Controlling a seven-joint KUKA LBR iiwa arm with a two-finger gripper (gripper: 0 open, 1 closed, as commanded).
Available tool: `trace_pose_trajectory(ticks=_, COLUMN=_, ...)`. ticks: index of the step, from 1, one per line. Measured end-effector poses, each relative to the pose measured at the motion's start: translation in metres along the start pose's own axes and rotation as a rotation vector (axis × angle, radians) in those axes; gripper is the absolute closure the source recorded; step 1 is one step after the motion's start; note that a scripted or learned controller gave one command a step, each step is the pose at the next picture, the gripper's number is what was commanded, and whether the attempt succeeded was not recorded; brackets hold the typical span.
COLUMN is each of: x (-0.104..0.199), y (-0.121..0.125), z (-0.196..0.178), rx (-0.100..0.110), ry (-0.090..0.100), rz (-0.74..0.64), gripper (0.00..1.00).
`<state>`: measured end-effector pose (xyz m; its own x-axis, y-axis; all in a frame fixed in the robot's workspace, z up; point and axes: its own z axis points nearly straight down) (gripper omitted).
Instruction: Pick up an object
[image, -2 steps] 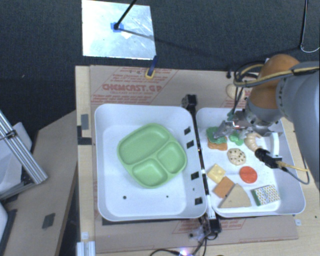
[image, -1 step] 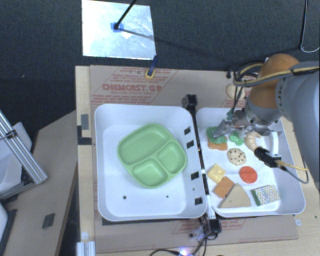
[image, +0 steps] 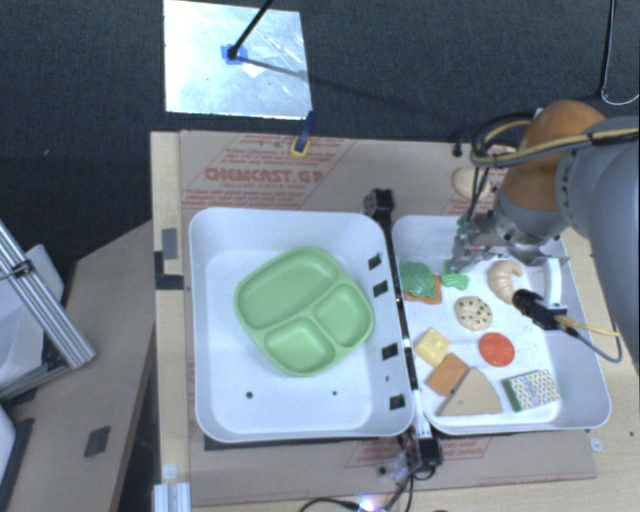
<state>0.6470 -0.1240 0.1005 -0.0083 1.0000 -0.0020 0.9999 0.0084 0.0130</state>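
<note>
Left bin (image: 215, 400): a green divided plate (image: 304, 310) is seen in the middle, well apart from the arm (image: 600, 185).

Right bin (image: 590, 405): toy foods are crowded together. Near the dividing wall a green leafy piece on an orange base (image: 421, 283) is noted, with a small green piece (image: 456, 281) just beside it. Below them lie a yellow cheese cube (image: 433, 346), an orange wedge (image: 448, 374) and a tan triangular slice (image: 470, 397). Further right a speckled cookie (image: 473, 312), a red disc (image: 496, 349), a pale croissant (image: 505, 270) and a patterned block (image: 530, 388) are recorded.

Risks, as judged:
- Two pieces may be caught at once, or one nudged aside, because the green pieces sit so close together.
- A low, small piece may be missed or squeezed out.
- The bin's dividing wall may be struck, as it is near.

The jaws are held low over the bin's upper left part. The small green piece is taken as the likeliest target; it lies just below them in the view, perhaps touching. Whether the jaws are released or clenched cannot be told.
</note>
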Motion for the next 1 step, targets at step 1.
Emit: trace_pose_trajectory(ticks=1, x=0.0093, y=0.0012, z=-0.0487, rx=0.008, ry=0.002, rz=0.002, gripper=1.00)
